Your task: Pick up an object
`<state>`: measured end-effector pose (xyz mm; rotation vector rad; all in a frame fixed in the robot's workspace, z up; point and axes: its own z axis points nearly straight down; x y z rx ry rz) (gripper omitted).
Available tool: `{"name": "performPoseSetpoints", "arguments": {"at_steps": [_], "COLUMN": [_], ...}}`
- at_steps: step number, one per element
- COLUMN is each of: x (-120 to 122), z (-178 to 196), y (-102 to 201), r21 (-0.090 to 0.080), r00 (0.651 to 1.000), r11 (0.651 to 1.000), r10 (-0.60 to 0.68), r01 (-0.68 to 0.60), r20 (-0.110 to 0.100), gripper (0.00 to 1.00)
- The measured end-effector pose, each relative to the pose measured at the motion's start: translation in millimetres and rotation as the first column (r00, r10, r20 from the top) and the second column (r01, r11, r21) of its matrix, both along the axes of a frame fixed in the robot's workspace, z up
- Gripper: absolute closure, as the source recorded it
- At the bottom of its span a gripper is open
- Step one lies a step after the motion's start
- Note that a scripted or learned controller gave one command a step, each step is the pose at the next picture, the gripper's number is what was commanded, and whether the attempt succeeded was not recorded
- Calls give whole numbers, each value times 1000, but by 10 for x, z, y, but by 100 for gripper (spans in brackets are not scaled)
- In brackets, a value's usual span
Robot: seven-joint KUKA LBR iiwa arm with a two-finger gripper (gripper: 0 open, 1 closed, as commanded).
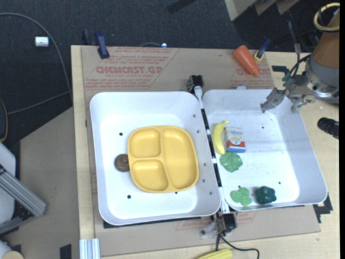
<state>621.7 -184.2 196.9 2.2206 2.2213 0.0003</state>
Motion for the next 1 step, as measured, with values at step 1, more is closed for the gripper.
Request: {"name": "performPoseSetpoints", "arguments": {"at_steps": [1], "x": [49], "z": [-841], "y": [727], "r21": [3], "r00": [1000], "r11": [1000], "r10": [2], "r01": [-2], "r20": [-5], "gripper": [0]}}
